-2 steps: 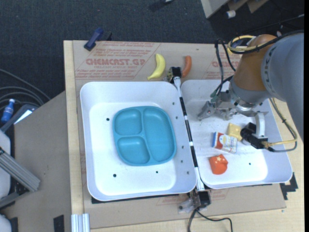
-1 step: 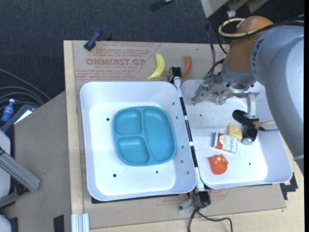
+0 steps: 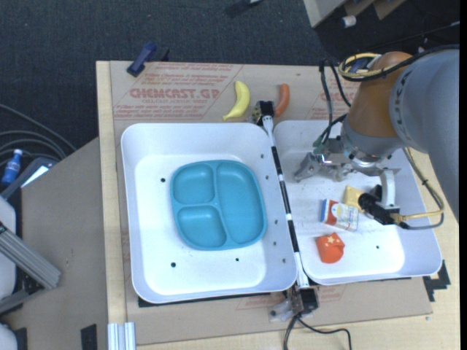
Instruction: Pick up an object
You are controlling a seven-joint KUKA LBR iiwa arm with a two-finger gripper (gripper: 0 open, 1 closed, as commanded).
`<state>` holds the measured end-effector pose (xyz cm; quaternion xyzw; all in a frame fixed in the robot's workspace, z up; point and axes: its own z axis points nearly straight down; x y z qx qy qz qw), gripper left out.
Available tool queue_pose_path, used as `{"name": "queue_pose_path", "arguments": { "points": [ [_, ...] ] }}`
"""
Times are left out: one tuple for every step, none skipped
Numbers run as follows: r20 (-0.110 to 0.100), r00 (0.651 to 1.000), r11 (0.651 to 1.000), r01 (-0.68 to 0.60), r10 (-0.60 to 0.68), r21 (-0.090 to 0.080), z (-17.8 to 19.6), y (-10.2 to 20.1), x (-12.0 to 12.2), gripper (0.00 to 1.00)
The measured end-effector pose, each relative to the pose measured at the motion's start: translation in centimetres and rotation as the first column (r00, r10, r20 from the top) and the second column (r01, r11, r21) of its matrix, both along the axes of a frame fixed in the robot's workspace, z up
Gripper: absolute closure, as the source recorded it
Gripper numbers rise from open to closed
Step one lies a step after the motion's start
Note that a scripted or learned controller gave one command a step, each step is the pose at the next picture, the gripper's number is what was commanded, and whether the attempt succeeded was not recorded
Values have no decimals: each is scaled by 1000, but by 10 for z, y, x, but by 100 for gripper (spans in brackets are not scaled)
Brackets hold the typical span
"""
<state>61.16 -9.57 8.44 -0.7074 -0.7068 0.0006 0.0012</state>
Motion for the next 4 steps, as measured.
{"name": "queue_pose_path", "arguments": {
  "points": [
    [4, 1000, 1000, -2, 2, -1, 1, 4, 51, 0],
    [1, 1000, 1000, 0, 0, 0, 0, -2, -56, 0],
    [3, 1000, 1000, -1, 1, 0, 0, 3, -13, 0],
    [4, 1000, 1000, -2, 2, -1, 1, -15, 52, 0]
  ]
}}
